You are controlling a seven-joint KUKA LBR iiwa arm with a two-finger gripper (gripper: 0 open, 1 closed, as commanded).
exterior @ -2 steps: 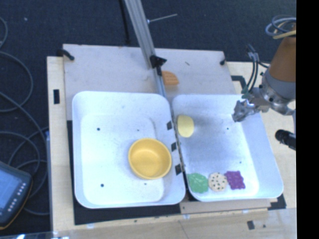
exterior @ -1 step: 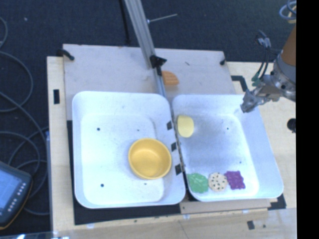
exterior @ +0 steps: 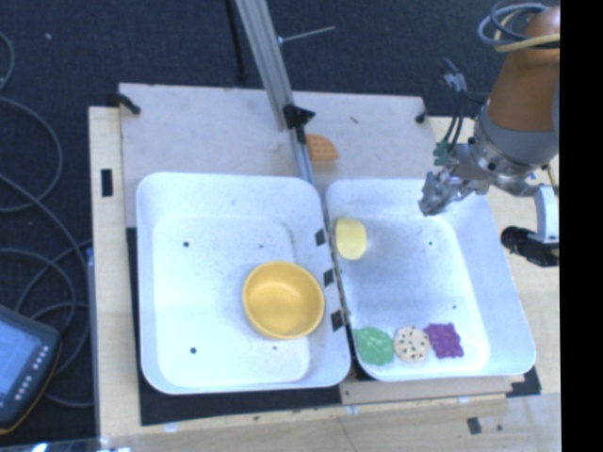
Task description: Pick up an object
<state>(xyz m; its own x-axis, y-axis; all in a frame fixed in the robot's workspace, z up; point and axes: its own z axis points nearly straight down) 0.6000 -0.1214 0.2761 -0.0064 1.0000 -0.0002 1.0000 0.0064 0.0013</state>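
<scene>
In the right bin (exterior: 490,281), pale yellow piece (exterior: 350,238), green (exterior: 375,346), cookie (exterior: 411,344), purple (exterior: 445,340), pincer (exterior: 433,201) state unclear.

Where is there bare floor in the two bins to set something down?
Left bin: bare all around the yellow bowl, widest toward its far left corner. Right bin: bare in the middle, between the pale yellow piece and the near-edge row of green piece, cookie and purple piece. That near edge is crowded.
</scene>
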